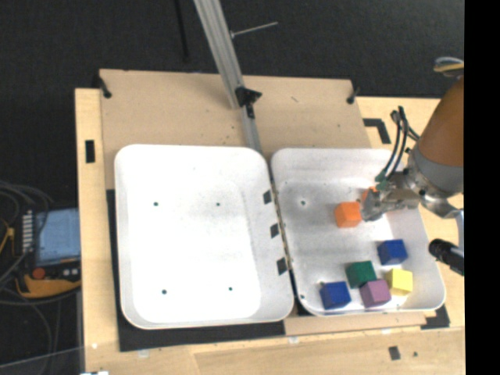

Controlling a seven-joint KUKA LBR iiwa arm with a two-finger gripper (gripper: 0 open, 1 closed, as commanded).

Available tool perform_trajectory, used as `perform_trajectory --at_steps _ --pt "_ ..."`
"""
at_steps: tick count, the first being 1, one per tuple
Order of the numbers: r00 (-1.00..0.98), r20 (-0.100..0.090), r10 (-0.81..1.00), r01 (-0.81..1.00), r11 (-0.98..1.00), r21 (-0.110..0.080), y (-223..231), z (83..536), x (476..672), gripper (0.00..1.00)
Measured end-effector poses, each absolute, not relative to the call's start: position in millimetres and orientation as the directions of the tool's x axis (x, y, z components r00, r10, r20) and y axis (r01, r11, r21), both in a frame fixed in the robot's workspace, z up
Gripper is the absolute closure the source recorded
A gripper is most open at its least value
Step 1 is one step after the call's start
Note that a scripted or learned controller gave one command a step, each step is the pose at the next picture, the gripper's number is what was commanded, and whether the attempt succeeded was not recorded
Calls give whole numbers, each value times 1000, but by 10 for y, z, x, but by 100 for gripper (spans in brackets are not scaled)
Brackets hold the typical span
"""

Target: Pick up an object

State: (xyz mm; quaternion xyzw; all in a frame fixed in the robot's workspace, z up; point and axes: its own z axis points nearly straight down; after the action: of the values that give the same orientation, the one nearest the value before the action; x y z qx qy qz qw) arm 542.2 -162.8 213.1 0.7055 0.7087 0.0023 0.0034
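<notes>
White plastic makes up both shallow bins on the tan wooden bench [195, 108]. Far left, off the bench, a blue-faced control pendant [55, 244] lies among dark cables. The left bin [141, 170] comes next, its floor showing a few small dark dots. A grey metal rail [223, 49] slants down from the top of the view and ends near the gap between the two bins, where small black clips sit along the shared edge.

The right bin [312, 178] holds six small blocks. An orange cube [348, 214] sits near the middle of its floor, apart from the others. Lower down, toward the near edge, lies a cluster: a dark blue cube [335, 294] at the left, a green cube [361, 273] just above and to its right, a purple cube [376, 292] touching the green one, a yellow cube [401, 280] just beside the purple, and a second blue cube [392, 251] above the yellow.

The gripper [371, 206] reaches in from the right and is low over the bin, its tip right at the orange cube's right side. Whether the fingers are wide, narrow, or around the cube cannot be told from this angle. Behind it the grey wrist and the orange band of the arm [445, 139] rise at the right edge, with dark cables looping above.
</notes>
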Motion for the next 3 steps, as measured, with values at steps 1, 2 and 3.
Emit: perform_trajectory --at_steps 1,2,3 --pt "-8 1 1000 1000 8 3 -1120 2266 5571 100" --pt "-8 2 1000 1000 8 2 -645 2357 5704 100" --pt "-6 0 1000 1000 6 1 -145 2271 5802 100"
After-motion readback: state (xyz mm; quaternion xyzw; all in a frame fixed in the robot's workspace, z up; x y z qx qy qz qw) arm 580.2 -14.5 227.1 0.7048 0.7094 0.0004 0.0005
